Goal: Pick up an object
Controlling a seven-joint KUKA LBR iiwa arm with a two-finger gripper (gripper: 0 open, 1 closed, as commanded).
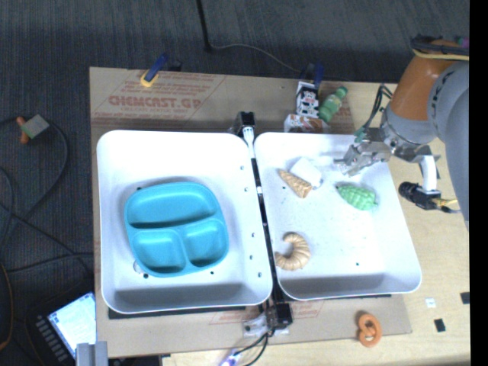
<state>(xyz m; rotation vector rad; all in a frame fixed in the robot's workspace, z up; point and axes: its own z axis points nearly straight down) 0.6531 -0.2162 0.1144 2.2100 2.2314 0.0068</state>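
You have two white bins side by side on the surface. The left bin holds one item: a blue compartment tray with three sections, lying flat near its middle. The right bin holds four loose items. Count them: one cone-shaped pastry toy and one small white block, the two touching near the bin's upper left; one green leafy toy toward the upper right; one tan croissant toy near the lower left wall.

Your arm reaches in from the right, with the pincer hanging over the right bin's upper right area, just above the green leafy toy and apart from it. You cannot tell from this view whether the pincer is released or clenched; nothing is visible between its tips.

Outside the bins, note one orange ring on the surface below the right bin, and one green bottle beyond its far edge.
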